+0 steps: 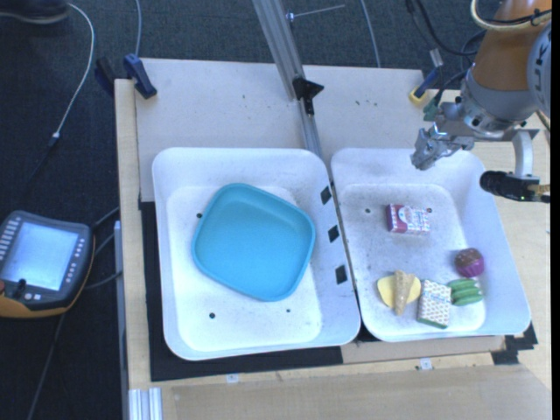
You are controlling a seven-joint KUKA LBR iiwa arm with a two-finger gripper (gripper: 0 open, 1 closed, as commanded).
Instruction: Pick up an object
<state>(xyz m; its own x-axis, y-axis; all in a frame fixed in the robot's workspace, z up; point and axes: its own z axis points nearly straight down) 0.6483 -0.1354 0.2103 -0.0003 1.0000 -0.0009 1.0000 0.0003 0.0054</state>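
My gripper (427, 155) hangs over the far rim of the right bin (494, 234), above and slightly right of a small red and white carton (408, 220) lying in the bin's middle. Nothing shows between its fingers. Farther toward the front lie a purple round fruit (469, 262), a green pod (465, 292), a yellow wedge (398, 290) and a pale speckled block with a green edge (435, 303). A blue square plate (254, 241) rests in the left bin (175, 226).
A metal pole (289, 59) slants down to the gap between the bins. Blue clamps (140, 75) sit at the bench's far corners. A teach pendant (39, 261) lies on the floor at left.
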